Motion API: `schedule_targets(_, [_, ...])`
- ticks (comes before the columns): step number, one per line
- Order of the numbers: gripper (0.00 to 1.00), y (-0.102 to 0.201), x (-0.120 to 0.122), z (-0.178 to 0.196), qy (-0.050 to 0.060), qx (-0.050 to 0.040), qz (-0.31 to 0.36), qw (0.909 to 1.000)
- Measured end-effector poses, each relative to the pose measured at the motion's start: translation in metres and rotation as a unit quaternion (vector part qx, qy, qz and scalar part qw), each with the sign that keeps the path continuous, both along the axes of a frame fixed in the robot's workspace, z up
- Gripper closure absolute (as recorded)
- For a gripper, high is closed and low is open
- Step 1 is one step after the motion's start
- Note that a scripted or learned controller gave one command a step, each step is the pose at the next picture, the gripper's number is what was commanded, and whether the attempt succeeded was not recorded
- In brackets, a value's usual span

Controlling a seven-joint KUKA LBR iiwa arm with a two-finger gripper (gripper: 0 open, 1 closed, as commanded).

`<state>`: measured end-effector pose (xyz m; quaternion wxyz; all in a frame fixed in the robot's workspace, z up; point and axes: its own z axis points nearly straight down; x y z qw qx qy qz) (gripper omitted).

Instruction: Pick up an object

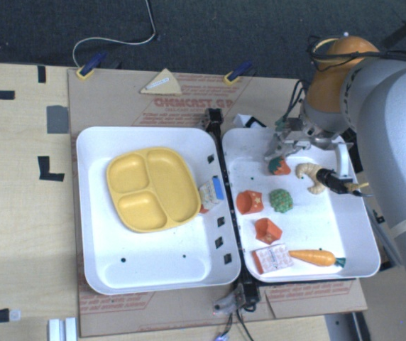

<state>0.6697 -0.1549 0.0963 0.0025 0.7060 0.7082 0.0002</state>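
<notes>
The gripper (280, 156) hung low over the far part of the right bin (355, 233), right above a small orange-red toy (280, 167) that touched its tip; whether the jaws clasped that toy could not be told. Close by lay a cream bone-shaped piece (309, 171), a green broccoli (282, 200), an orange-red lump (250, 202), a red block (267, 229), a small packet (272, 258) and a carrot (314, 258). The left bin (96, 254) held a yellow divided plate (152, 188).
</notes>
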Motion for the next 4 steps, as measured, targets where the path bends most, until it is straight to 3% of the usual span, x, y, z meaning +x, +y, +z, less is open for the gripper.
schedule_targets(1, [0.00, 0.000, 0.000, 0.000, 0.000, -0.0002, 0.000, 1.0000])
schedule_targets(2, [0.00, -0.033, -0.017, -0.009, 0.000, 0.0003, -0.001, 1.0000])
schedule_targets(3, [1.00, -0.033, -0.017, 0.001, -0.001, -0.0010, -0.001, 1.0000])
schedule_targets(4, [1.00, 0.037, -0.080, 0.052, 0.002, 0.0018, 0.000, 1.0000])
